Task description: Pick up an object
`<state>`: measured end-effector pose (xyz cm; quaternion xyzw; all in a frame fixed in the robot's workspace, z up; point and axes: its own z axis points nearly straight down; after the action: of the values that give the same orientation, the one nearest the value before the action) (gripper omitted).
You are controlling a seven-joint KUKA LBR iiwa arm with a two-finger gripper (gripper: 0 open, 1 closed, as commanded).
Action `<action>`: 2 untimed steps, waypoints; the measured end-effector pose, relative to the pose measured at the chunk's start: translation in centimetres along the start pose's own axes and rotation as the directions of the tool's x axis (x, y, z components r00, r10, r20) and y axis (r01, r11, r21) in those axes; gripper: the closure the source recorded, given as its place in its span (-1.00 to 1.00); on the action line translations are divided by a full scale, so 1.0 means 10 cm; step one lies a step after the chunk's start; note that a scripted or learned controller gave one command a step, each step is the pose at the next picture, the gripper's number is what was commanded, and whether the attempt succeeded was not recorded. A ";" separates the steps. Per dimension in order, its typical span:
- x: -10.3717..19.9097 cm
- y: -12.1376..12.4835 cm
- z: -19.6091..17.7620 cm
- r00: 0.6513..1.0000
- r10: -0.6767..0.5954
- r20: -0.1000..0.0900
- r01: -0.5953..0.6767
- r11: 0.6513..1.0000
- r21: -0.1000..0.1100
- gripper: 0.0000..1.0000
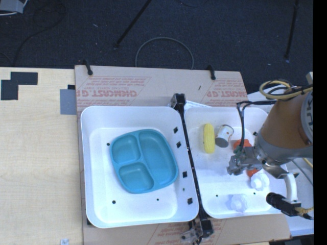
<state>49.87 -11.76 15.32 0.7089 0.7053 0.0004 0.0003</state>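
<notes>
The gripper (236,166) hangs low in the right bin (204,198); its grasp cannot be told. A smooth yellow corn cob (208,138) lies just left. A glossy blue three-compartment plate (144,160) fills the left bin (97,188).

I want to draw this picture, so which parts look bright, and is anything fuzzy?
In the camera view, the two white bins are brightest, the floor behind is dark, the blue tray looks sharp, and the small white things near the gripper look washed out and fuzzy.
</notes>
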 end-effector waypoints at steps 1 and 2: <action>0.00 0.04 -0.63 1.000 -0.006 0.001 0.006 1.000 -0.003 1.00; -0.09 0.11 -1.18 1.000 -0.006 0.001 0.006 1.000 -0.002 1.00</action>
<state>50.97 -12.65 27.16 0.7069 0.7073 0.0007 0.0016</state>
